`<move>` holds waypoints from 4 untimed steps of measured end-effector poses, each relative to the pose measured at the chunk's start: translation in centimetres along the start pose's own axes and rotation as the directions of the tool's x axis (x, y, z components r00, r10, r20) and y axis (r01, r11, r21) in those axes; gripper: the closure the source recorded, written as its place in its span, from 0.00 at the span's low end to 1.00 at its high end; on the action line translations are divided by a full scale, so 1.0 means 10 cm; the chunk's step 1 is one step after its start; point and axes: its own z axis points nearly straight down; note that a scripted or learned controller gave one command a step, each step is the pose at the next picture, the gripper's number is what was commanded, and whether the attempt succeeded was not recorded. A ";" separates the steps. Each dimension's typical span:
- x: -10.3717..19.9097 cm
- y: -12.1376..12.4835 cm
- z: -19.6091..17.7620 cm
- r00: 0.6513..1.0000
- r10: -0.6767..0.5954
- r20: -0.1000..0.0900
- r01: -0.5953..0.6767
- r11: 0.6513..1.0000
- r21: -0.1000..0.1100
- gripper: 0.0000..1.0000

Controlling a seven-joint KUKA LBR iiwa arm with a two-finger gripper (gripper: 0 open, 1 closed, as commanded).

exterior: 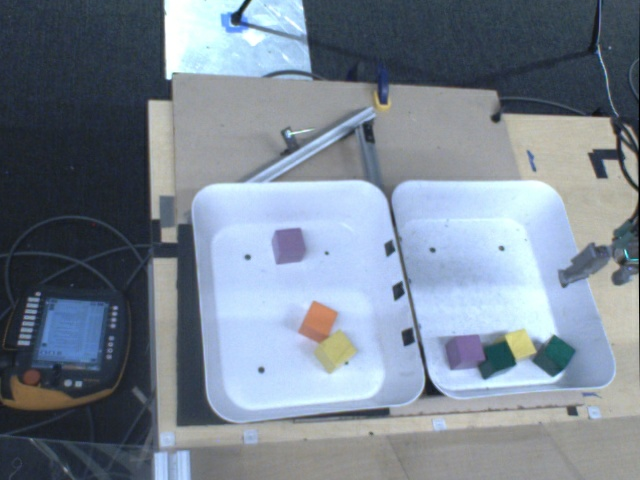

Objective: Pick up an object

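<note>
The left bin holds a purple cube toward the back. An orange cube and a yellow cube touch each other near its front. In the right bin, a row along the front wall has a purple cube, a dark green cube, a yellow cube and another green cube. My gripper pokes in from the right edge, above the right bin's right rim. It is well apart from every cube and nothing is seen in it.
A metal bar lies on the brown board behind the bins. A teach pendant with cables rests on the floor at the left. Black clips sit along the seam between the bins.
</note>
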 end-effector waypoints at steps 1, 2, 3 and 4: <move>0.00 0.00 0.00 1.000 0.001 0.000 -0.001 1.000 -0.001 0.00; 0.03 0.10 0.52 1.000 0.003 -0.001 -0.003 1.000 0.004 0.00; 0.02 0.05 0.95 1.000 0.004 -0.001 -0.004 1.000 0.004 0.00; 0.03 0.01 1.37 1.000 0.004 -0.002 -0.004 1.000 0.004 0.00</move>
